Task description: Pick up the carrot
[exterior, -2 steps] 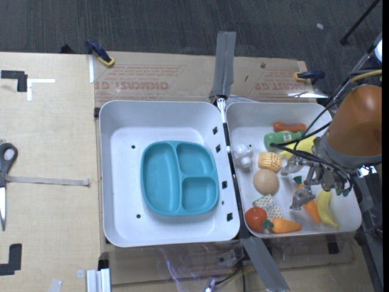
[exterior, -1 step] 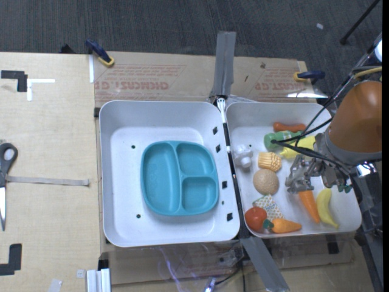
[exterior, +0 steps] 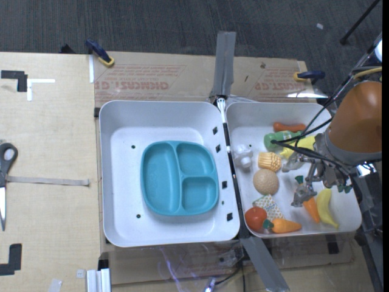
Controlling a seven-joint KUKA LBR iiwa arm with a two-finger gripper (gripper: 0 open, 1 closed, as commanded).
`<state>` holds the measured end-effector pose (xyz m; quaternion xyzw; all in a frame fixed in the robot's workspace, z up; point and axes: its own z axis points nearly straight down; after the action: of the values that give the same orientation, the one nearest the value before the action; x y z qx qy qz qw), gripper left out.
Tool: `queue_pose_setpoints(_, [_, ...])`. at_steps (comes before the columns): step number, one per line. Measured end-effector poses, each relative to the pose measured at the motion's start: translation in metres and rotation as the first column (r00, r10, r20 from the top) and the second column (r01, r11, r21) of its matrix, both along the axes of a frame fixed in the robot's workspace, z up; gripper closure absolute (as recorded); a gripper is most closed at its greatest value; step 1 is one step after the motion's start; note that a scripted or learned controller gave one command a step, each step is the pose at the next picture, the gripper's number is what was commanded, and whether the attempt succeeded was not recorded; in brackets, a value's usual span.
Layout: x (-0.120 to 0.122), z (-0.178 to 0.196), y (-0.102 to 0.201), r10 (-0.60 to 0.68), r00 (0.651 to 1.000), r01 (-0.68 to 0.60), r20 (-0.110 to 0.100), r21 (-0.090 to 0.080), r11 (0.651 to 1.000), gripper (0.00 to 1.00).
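Note:
An orange carrot [exterior: 287,225] with a green stub lies against the front wall of the right bin [exterior: 243,181], beside a red tomato [exterior: 256,217]. A second orange, carrot-like piece [exterior: 311,210] lies next to a yellow banana [exterior: 327,207]. My gripper [exterior: 302,194] hangs low over the right half of this bin, just above and left of that second orange piece. It is up and to the right of the front carrot, and nothing shows in its grip. A third orange item [exterior: 289,127] lies by the back wall.
The right bin also holds a corn cob [exterior: 269,161], a tan ball [exterior: 265,182], a green piece [exterior: 273,140] and a small white item [exterior: 244,158]. The left bin [exterior: 115,181] holds a blue divided plate [exterior: 180,178]. Scissors [exterior: 5,163] lie at far left.

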<state>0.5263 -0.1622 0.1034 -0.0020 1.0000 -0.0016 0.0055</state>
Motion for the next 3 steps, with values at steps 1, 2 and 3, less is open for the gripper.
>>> queue_pose_setpoints(1, [-0.044,-0.009,-0.008,0.104,0.995,-0.104,-0.002,-0.001,0.995,0.0])
queue_pose_setpoints(2, [-0.041,0.002,-0.007,0.108,0.994,-0.108,0.005,-0.004,0.994,1.0])
queue_pose_setpoints(3, [-0.041,0.002,-0.007,0.107,0.994,-0.107,0.005,-0.004,0.994,0.0])
